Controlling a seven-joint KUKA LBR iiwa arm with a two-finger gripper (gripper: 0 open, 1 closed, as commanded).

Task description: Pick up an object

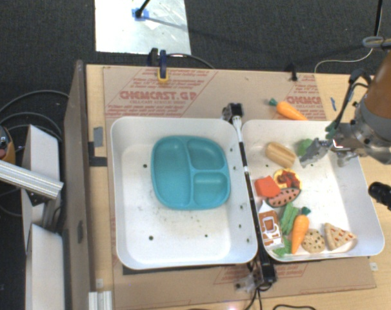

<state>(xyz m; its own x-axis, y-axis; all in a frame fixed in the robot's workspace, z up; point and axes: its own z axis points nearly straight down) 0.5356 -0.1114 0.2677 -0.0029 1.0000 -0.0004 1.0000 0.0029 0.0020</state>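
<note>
The right bin (363,205) holds several toy foods. A tan bread roll (280,154) and a green leafy piece (303,146) lie near its back. Toward the front are an orange block (267,186), a watermelon slice (284,196), a carrot (299,232), a cookie (313,241) and a toast wedge (339,236). My gripper (330,152) hangs low over the back right of this bin, open, with bare bin floor between its fingers. Its left finger (313,152) is right beside the green piece.
The left bin (134,237) carries a teal divided plate (190,172). A second carrot (288,110) lies on the cardboard behind the right bin. A small carton (270,228) and a green pod (289,216) sit at the right bin's front left. A black divider clamp (234,113) stands between the bins.
</note>
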